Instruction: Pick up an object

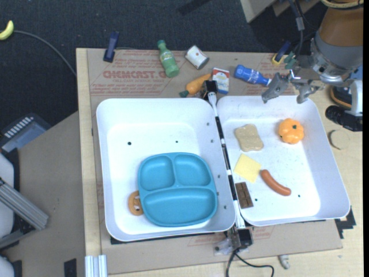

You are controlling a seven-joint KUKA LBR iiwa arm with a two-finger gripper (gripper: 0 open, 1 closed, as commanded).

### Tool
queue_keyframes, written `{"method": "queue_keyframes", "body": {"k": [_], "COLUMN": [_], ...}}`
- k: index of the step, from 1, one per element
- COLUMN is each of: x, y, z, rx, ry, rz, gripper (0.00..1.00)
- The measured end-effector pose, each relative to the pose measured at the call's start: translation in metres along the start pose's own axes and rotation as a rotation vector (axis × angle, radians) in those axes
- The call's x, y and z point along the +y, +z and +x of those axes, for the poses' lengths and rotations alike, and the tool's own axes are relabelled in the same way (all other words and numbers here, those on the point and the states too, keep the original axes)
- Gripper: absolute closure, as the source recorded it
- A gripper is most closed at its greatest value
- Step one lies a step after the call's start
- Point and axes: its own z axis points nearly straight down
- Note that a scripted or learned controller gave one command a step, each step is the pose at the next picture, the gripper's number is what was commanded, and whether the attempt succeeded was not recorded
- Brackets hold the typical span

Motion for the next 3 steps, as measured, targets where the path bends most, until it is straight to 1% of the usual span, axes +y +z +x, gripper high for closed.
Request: {"method": "queue_keyframes", "body": {"k": [1, 2, 3], "x": [0.029, -0.049, -0.094], "y": [0.181, 0.193, 0.193], "z": [-0.087, -0.096, -0.061], "rx": [0.000, 0.000, 0.001], "ry": [0.002, 0.002, 0.001], "rz": [0.006, 0.002, 0.003], "gripper": [0.00, 0.00, 0.00]}}
